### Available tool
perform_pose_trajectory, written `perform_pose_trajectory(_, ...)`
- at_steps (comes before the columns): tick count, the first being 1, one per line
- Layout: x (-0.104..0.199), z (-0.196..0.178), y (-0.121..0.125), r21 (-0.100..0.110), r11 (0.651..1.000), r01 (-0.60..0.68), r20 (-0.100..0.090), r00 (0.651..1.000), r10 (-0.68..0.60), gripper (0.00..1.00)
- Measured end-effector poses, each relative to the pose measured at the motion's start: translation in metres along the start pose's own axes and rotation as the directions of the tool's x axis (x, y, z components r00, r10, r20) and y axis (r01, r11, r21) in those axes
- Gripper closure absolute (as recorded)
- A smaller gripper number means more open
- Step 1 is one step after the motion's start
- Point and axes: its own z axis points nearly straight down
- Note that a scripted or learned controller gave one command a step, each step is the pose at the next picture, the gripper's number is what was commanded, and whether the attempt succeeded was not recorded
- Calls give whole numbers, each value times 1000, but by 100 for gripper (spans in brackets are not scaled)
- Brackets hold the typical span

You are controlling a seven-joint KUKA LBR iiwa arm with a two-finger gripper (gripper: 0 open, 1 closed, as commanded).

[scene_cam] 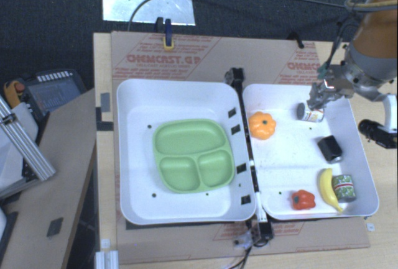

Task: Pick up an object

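Nearest, red pepper [303, 199] untouched; reach step judged in hand, jaws [318, 102] above small can [310, 113], width impossible to tell; next needed: descent, closing

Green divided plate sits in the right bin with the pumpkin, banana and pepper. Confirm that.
Wrong bin. The camera view shows the green divided plate alone in the left bin; the pumpkin, banana and pepper lie in the right bin.

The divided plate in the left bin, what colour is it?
Light green. The divided plate shows best in the camera view, lying in the left bin.
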Motion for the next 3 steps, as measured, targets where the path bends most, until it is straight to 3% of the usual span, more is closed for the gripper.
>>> perform_pose_trajectory(1,55,-2,-4,2,1000,6,-2,1000,-6,100)
perform_pose_trajectory(3,152,30,-30,4,1000,5,-2,1000,-5,100)
